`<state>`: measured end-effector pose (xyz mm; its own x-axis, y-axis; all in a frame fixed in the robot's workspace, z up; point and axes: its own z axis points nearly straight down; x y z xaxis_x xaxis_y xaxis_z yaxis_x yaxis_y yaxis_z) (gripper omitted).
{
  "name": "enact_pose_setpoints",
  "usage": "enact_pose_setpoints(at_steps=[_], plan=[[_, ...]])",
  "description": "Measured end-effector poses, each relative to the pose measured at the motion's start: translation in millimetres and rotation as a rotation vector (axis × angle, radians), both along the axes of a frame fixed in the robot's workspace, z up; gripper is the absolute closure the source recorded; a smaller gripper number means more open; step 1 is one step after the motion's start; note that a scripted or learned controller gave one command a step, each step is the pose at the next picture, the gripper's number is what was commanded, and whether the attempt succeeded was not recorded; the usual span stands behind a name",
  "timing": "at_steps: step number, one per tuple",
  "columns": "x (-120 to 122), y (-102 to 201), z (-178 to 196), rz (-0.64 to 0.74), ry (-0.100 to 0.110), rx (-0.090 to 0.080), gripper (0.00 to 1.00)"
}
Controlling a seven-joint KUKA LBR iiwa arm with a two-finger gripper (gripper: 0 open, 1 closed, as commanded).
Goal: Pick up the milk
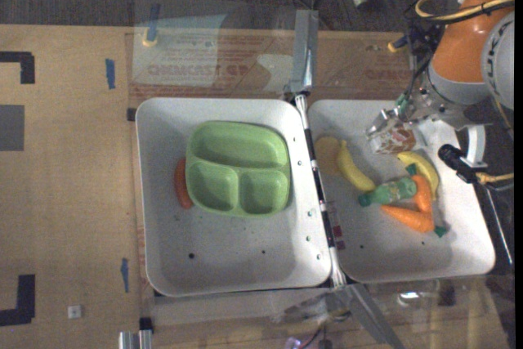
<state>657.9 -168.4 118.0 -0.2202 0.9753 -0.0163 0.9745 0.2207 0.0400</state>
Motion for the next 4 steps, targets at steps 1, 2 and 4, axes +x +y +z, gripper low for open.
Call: enact_pose_setpoints(at_steps=[1, 2, 4], plan=[[12.9, -15.7, -9.2, 0.092, 0.01, 0.0, 0.0], [18.3, -24.1, -9.9, 0.143, 0.031, 0.01, 0.0], [9.8, -21.4, 61.3, 0.162, 0.037, 0.002, 1.0]])
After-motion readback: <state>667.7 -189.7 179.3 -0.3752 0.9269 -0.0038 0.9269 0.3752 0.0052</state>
